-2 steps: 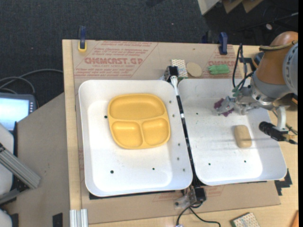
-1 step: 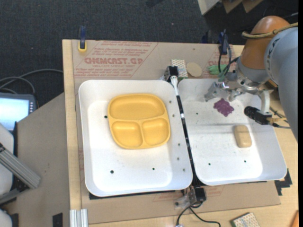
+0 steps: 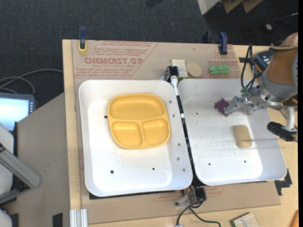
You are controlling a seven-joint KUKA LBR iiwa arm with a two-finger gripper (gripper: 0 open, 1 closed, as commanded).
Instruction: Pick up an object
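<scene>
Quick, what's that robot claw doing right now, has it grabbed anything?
Gripper: down in the right bin, right beside the purple object; open, shut or holding cannot be told.

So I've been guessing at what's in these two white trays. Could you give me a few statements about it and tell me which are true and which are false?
1. A yellow divided plate lies in the left bin. True.
2. The tan block lies in the left bin. False: it lies in the right bin.
3. The gripper is in the right bin beside a small purple object. True.
4. The green object is inside the right bin. False: it rests on the bench behind the bin.
5. The yellow divided plate has three compartments. True.
</scene>
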